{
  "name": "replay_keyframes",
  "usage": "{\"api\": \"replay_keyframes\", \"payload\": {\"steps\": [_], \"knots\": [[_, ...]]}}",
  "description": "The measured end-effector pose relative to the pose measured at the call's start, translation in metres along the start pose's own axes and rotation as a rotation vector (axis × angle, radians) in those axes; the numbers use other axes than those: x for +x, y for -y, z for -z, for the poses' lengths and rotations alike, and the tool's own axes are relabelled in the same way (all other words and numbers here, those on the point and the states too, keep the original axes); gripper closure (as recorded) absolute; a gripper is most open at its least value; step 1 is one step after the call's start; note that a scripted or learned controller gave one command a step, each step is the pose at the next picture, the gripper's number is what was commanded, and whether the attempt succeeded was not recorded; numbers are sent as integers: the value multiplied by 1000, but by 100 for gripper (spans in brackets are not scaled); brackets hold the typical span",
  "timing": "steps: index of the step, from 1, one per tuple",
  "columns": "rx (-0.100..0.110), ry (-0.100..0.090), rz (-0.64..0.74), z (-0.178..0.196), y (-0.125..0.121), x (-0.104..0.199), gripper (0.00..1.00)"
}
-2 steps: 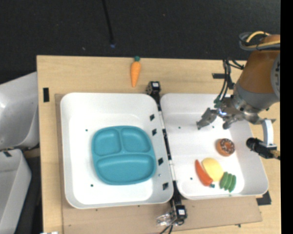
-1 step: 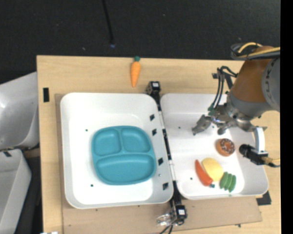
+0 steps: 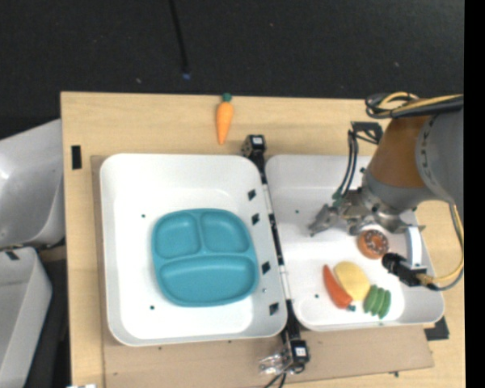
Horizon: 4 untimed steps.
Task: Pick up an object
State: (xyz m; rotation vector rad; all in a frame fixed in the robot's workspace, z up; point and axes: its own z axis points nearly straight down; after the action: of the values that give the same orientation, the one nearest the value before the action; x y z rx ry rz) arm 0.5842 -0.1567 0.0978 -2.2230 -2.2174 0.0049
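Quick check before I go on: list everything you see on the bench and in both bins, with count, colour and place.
Bench: one, light wood, under both bins.
Left bin: one, white, on the bench's left part.
Right bin: one, white, beside the left bin.
Divided plate: one, teal blue, three compartments, middle of the left bin.
Toy carrot: one, orange with green top, on the bench behind the left bin.
Red piece: one, long and red-orange, front of the right bin.
Yellow piece: one, rounded, touching the red piece.
Green piece: one, just right of the yellow piece.
Arm: one, grey with orange band, over the right bin.
Claw: one, dark grey, low in the right bin, apart from the food pieces.
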Motion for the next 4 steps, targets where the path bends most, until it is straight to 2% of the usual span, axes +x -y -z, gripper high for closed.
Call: {"api": "replay_keyframes", "payload": {"steps": [1, 3, 4], "knots": [[-7, 1, -4, 14, -2, -1, 100], [-11, 1, 5, 118, 0, 3, 100], [-5, -3, 9, 132, 15, 55, 100]]}}
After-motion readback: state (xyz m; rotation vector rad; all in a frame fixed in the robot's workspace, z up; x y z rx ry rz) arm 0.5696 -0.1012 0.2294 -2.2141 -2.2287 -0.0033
